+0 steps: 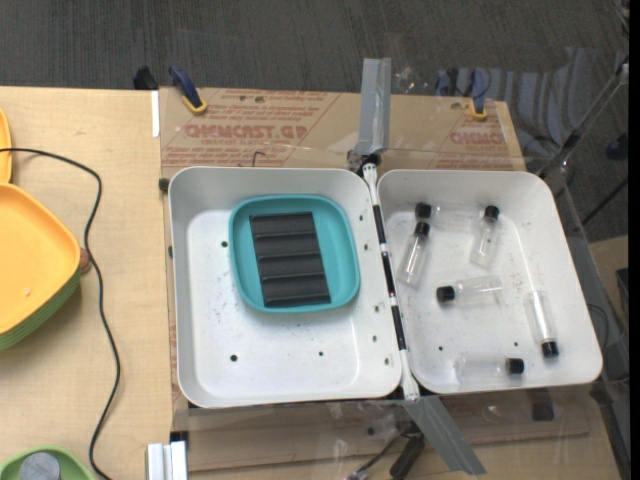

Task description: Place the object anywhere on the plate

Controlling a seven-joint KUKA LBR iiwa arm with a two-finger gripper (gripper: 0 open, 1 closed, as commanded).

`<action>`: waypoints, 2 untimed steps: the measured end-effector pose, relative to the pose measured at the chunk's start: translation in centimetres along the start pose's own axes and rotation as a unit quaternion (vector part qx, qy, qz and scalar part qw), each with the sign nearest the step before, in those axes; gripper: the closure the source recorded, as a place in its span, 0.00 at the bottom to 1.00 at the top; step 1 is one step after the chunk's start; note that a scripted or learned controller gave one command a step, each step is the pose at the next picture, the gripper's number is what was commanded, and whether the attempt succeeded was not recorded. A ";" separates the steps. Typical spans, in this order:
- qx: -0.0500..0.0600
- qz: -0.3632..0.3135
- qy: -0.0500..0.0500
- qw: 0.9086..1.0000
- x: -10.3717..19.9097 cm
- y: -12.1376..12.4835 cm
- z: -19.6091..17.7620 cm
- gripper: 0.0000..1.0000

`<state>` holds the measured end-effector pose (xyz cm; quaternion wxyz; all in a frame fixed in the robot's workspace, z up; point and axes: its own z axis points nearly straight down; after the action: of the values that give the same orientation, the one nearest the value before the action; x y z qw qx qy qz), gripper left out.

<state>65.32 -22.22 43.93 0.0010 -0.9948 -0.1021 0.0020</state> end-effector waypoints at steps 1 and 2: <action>0.000 0.001 0.000 1.000 0.0 0.1 0.0 0.00; 0.000 0.000 -0.001 1.000 0.0 0.1 0.0 0.00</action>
<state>65.33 -22.31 43.91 0.0010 -0.9948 -0.1022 0.0025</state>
